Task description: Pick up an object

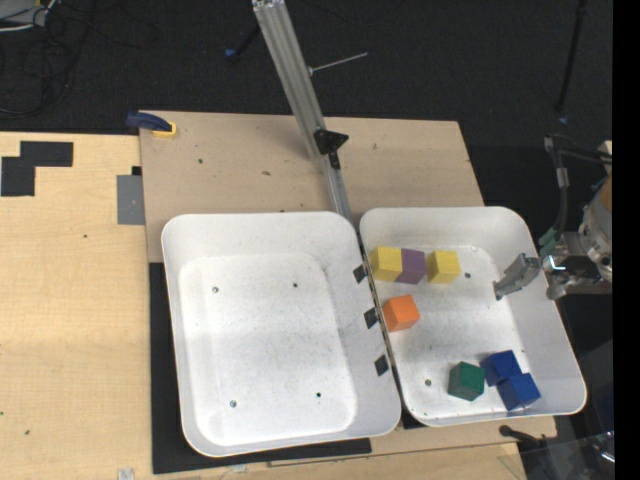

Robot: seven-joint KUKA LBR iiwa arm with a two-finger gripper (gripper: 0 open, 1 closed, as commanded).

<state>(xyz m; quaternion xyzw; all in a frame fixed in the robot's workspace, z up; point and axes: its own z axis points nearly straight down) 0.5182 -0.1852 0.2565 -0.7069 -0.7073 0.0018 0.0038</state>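
Observation:
The right bin (470, 223) holds several blocks. Along its far side a yellow block (386, 262) touches a purple block (411, 265), with a second yellow block (444, 266) just right of them. An orange block (401, 312) lies near the divider. At the near right corner sit a green block (465, 380) and two blue blocks (500, 366) (518, 390). My gripper (540, 276) hangs over the bin's right rim, open, with nothing between its fingers. It is right of the second yellow block and apart from it.
The left bin (260, 328) lies beside the right one, with black clips (371, 316) along the shared edge. A slanted aluminium rail (295, 78) rises behind the bins. A blue-and-yellow clamp (152, 123) sits at the bench's far left corner.

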